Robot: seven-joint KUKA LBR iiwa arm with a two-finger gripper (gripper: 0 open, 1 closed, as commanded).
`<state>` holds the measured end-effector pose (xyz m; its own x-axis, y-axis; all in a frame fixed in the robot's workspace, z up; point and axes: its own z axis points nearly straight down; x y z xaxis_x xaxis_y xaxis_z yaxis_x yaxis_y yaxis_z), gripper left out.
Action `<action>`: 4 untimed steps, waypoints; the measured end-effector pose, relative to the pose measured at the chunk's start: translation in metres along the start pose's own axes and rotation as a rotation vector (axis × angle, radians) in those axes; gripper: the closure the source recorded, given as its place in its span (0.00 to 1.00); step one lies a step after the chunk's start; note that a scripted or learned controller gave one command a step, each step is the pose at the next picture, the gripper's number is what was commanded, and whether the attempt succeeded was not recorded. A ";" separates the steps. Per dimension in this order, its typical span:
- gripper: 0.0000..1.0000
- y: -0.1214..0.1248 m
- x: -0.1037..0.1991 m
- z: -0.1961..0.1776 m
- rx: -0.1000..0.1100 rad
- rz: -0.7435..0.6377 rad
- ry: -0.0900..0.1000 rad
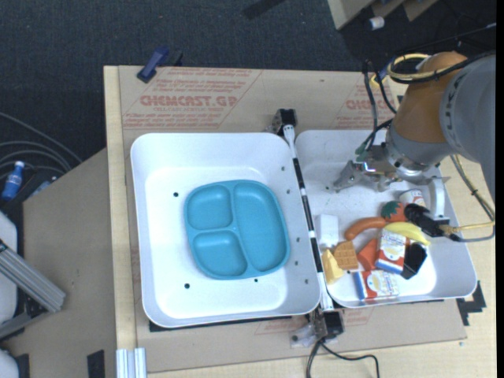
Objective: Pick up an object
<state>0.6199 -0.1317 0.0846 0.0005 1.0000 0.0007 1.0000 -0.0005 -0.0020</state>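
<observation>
The gripper point(347, 178) hangs over the bare far half of the right bin point(331, 144); whether it is apart or together cannot be told. The toys point(370, 252) crowd the near half, touching: a banana point(405, 231), an orange sausage point(364, 225), a cracker point(344, 254), a carton point(391, 252). The left bin point(157, 164) holds a blue plate point(236, 228), with open floor all around it.

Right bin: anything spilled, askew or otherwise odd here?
Nothing spilled or broken. The small toy foods lie heaped and overlapping at the right-hand shallow white bin's near end; a white rectangular block sits against the rim beside the left bin.
</observation>
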 end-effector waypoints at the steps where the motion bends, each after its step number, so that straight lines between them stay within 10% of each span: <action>1: 0.00 0.047 0.013 -0.001 -0.003 -0.001 0.000; 2: 0.00 0.007 0.003 0.000 0.000 0.000 0.000; 3: 0.00 0.047 0.007 -0.001 -0.003 -0.001 -0.001; 4: 0.00 -0.020 0.016 0.000 0.000 0.000 0.000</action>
<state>0.5999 -0.1153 0.0844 0.0010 1.0000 0.0009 1.0000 -0.0010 -0.0022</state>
